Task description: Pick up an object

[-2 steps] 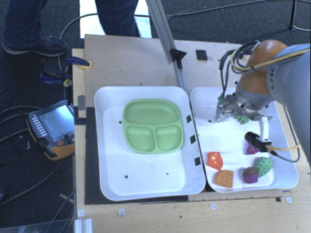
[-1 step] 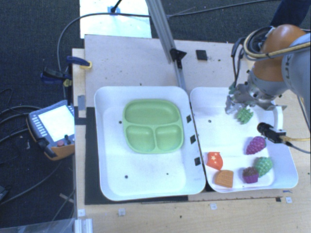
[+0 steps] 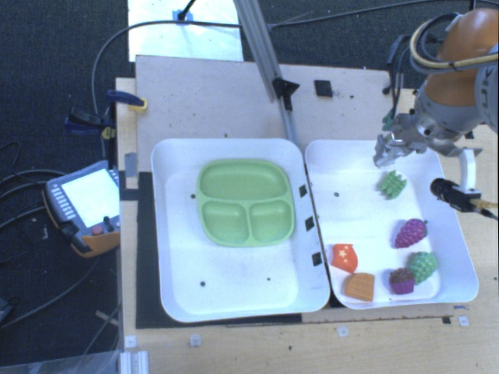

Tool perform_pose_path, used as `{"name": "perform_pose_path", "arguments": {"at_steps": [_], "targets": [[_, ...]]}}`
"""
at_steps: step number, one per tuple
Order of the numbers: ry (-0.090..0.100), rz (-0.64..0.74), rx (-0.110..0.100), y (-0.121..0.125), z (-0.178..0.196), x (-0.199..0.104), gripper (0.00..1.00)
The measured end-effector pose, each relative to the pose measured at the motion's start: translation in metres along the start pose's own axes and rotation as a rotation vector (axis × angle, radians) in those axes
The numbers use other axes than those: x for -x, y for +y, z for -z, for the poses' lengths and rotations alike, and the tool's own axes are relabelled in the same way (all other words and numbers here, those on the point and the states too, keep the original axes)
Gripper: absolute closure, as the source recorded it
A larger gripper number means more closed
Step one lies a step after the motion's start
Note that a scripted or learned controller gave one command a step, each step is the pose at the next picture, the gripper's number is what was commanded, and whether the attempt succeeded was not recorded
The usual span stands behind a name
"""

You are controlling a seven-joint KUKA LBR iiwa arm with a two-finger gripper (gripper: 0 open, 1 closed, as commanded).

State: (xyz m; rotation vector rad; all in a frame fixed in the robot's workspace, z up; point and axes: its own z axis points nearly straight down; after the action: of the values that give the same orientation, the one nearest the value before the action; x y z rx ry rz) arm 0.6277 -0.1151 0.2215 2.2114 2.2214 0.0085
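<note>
The arm comes in over the desk's (image 3: 203,92) far right corner, its orange band high above the wrist, and bends down so that the hand (image 3: 385,156) hangs over the far part of the right bin (image 3: 452,287). The hand points downward and slightly toward the left bin (image 3: 175,287); whether it is released or clenched cannot be told at this slant, and nothing shows in it.

Just beside the hand, on the near side, lies a small green leafy toy (image 3: 392,184) on the bin floor, apart from the hand. Further toward the near right edge sit a purple grape bunch (image 3: 411,232), then a green grape bunch (image 3: 422,266) touching a small dark purple piece (image 3: 402,280). Near the bin's near left corner lie a red piece (image 3: 345,256) and an orange waffle-like piece (image 3: 359,287), close together.

The left bin holds a green divided plate (image 3: 246,202), lying flat toward its far side.
</note>
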Motion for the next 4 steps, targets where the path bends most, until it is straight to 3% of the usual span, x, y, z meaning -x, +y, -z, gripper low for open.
{"name": "perform_pose_path", "arguments": {"at_steps": [1, 3, 4], "targets": [[0.000, 0.001, -0.001, 0.002, 0.046, 0.000, 1.00], [0.003, 0.006, -0.007, 0.002, 0.033, -0.110, 1.00], [0.004, 0.006, -0.009, -0.011, 0.029, -0.166, 1.00]]}}
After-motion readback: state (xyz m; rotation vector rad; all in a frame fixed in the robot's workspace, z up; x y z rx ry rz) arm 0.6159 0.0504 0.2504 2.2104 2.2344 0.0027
